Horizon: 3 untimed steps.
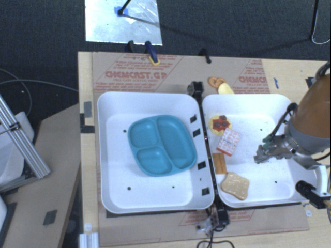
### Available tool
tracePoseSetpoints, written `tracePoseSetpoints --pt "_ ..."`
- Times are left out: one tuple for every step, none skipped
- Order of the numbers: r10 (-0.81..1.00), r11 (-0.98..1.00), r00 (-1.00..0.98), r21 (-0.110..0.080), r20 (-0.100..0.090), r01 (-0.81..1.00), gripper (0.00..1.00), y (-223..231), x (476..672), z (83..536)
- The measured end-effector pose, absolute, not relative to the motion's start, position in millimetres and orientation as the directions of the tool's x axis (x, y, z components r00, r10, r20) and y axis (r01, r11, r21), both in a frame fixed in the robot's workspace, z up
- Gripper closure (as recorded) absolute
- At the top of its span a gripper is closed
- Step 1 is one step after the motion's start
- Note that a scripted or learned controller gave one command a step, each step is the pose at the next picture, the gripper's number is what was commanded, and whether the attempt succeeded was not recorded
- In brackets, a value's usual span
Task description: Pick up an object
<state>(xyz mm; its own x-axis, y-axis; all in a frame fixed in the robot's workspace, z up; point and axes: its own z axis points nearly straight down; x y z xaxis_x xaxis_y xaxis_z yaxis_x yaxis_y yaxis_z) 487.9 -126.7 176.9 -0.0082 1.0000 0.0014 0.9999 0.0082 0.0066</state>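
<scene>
Sitting in the left white bin [111, 138] is a blue sectioned plastic plate [162, 144]. Along the right white bin's [258, 107] left edge lie a round red-topped toy [220, 123], a red-and-white packet [228, 141] and a tan toast slice [236, 185]. The gripper [261, 154] hovers mid-bin, well apart from them; whether its fingers are released or clenched cannot be told.

In the right bin [258, 112], along its left wall: a red-topped round piece [220, 123], a red-and-white packet [228, 141], a toast slice [235, 185].
</scene>
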Motion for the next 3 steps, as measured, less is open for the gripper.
tracePoseSetpoints --pt "1.000 0.012 -0.012 0.003 0.002 1.000 1.00 -47 505.8 185" --pt "1.000 -0.002 0.002 -0.001 -0.001 1.000 1.00 -88 512.9 151" --pt "1.000 0.010 -0.010 0.003 0.003 1.000 1.00 -28 486.8 186"
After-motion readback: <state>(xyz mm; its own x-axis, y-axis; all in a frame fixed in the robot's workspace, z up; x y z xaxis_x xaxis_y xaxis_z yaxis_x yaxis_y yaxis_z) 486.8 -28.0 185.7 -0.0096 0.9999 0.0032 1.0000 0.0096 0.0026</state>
